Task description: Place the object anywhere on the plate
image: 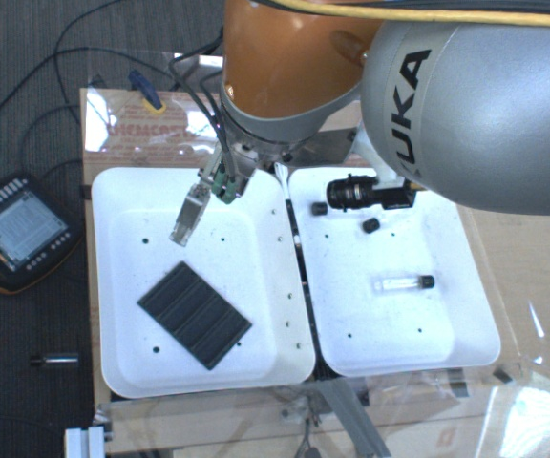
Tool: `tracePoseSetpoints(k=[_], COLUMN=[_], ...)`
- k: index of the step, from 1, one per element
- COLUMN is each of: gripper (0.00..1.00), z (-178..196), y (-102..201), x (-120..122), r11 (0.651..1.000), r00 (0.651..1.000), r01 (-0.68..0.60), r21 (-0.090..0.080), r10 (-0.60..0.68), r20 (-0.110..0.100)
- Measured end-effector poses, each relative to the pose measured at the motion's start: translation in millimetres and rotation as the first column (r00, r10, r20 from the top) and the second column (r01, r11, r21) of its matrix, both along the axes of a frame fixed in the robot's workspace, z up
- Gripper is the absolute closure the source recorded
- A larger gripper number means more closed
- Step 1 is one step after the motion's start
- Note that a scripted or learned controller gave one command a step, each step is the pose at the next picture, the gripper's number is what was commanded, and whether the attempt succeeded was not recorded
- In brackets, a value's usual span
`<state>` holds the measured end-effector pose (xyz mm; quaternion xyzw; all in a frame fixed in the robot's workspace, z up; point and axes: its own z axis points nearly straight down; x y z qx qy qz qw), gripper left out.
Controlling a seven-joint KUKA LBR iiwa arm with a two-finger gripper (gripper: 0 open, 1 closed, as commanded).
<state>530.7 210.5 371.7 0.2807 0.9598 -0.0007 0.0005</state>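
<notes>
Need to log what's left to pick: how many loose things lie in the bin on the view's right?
3: a clear tube with a black cap in the middle, a small black piece beyond it, a second black piece farther left. The arm may hide more.

My grey upper arm (485,93) bears large black letters, turned sideways in this view, that spell KUKA. A glossy sheet (151,127) at the far left end of the bench carries red print, too washed out by glare to read. The control pendant (19,229) at left shows a lit screen, its contents too small to read.
</notes>
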Motion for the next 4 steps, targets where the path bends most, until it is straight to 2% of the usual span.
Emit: tracePoseSetpoints(k=[4], gripper=[0.0], z=[0.0], y=[0.0], x=[0.0], r11=[1.0], r00=[1.0], r01=[0.0], r21=[0.0], r10=[0.0], r20=[0.0])
